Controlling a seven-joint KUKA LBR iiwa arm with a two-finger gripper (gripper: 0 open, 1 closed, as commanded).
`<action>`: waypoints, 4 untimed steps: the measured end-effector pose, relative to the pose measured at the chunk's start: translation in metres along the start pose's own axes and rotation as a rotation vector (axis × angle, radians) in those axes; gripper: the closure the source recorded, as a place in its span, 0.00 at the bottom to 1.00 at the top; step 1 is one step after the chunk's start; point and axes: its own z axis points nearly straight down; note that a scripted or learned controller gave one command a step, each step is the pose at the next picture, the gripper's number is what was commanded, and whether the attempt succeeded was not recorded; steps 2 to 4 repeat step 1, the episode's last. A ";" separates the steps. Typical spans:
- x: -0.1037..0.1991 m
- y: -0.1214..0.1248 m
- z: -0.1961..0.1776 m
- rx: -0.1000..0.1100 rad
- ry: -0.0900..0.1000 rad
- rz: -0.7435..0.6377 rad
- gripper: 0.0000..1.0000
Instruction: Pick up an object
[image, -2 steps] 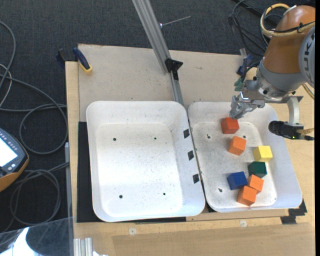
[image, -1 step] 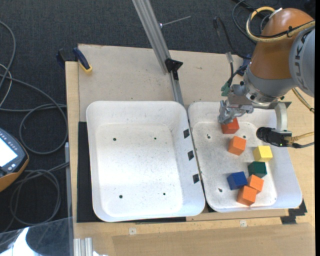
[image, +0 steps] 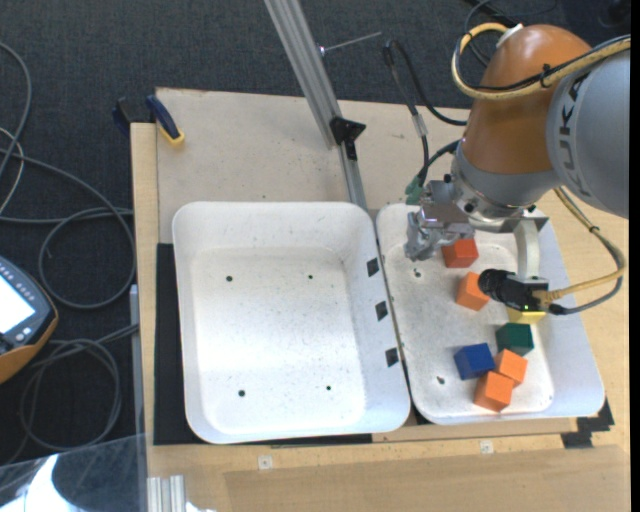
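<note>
My gripper (image: 424, 240) hangs over the far left part of the right bin (image: 430, 330), low above its floor. A red-orange block (image: 461, 253) lies just to its right, close to the gripper but not in it. An orange block (image: 471, 291) sits a little nearer the front. Toward the bin's front lie a green block (image: 517, 335), a blue block (image: 474, 360) and two more orange blocks (image: 512, 366) (image: 491, 391). The arm's grey and orange body covers the bin's far right corner.
The left bin (image: 200, 225) stands beside the right one, their rims touching along the middle. A slanted metal rail (image: 320, 90) crosses the bench at the back. A black and yellow cable fitting (image: 515, 292) hangs from the wrist over the blocks.
</note>
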 end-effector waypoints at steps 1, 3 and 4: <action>0.058 -0.019 0.001 0.001 0.000 -0.001 1.00; 0.058 -0.019 0.001 0.001 0.000 -0.001 1.00; 0.058 -0.019 0.001 0.001 0.000 -0.001 1.00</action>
